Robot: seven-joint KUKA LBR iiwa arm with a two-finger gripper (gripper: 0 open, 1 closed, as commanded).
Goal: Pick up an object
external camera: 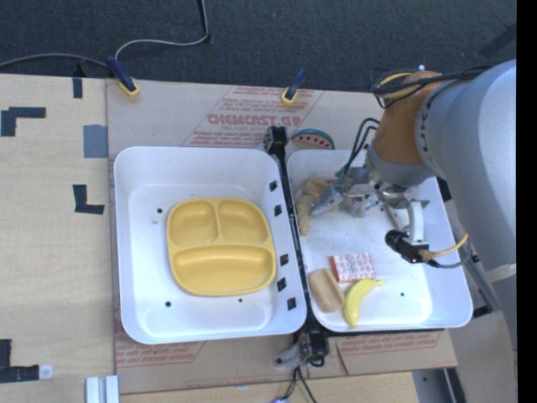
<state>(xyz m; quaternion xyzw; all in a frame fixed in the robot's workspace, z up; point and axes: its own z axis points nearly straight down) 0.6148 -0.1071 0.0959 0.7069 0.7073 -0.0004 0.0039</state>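
Observation:
My gripper (pixel 333 198) is low over the back left part of the right bin (pixel 445 305), hanging from the grey arm with its orange band. Its tip sits right beside a pale tan object (pixel 308 198) that lies against the bin's left wall; I cannot tell whether they touch. Toward the front of the same bin lie a small red and white packet (pixel 352 267), a tan bread roll (pixel 325 290) and a yellow banana (pixel 359 300), all apart from the gripper.
The left bin (pixel 134 225) holds a yellow divided plate (pixel 222 246). A black divider with clips (pixel 285 225) runs between the bins. Cables hang from the wrist over the right bin's right side (pixel 419 250). Cardboard lies under both bins.

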